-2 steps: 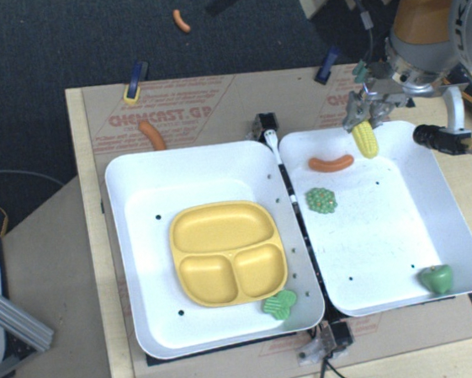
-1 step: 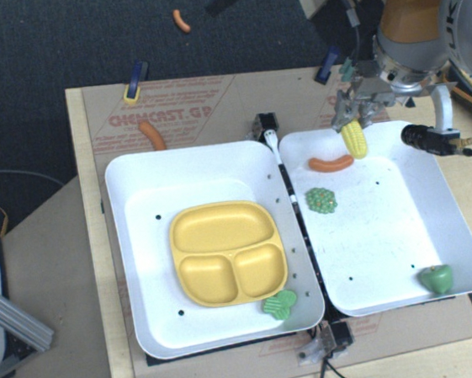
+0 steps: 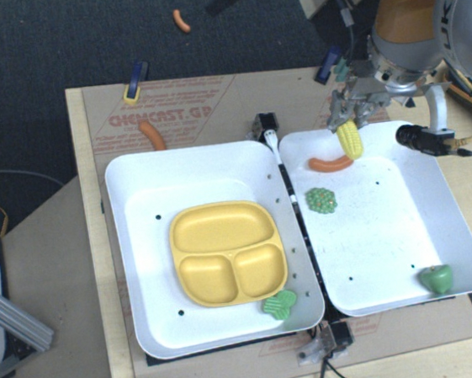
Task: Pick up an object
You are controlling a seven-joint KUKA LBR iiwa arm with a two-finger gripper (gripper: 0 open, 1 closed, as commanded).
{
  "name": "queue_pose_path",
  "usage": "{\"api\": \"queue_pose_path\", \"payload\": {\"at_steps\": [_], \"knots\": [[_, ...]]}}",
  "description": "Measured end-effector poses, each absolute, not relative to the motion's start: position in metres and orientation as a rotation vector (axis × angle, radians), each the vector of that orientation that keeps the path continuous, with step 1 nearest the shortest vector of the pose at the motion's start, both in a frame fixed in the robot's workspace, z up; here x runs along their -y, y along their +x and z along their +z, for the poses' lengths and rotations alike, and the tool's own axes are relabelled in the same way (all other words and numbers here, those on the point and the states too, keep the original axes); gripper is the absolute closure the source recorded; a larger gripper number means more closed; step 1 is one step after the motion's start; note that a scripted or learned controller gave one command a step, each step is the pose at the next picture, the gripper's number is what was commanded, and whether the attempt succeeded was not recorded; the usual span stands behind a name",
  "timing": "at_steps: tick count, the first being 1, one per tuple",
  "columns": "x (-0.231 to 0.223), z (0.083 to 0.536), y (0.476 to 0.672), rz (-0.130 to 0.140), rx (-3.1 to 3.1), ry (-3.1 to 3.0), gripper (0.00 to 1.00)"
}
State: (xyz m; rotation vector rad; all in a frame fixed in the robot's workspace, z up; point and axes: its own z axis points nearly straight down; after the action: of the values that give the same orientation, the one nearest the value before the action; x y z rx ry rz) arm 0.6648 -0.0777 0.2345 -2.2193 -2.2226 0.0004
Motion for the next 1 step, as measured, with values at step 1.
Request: {"api": "queue_pose_path", "payload": {"at_steps": [1], "knots": [[0.0833,0.2349,0.6644,0.001,2.221,-2.222,1.00]]}}
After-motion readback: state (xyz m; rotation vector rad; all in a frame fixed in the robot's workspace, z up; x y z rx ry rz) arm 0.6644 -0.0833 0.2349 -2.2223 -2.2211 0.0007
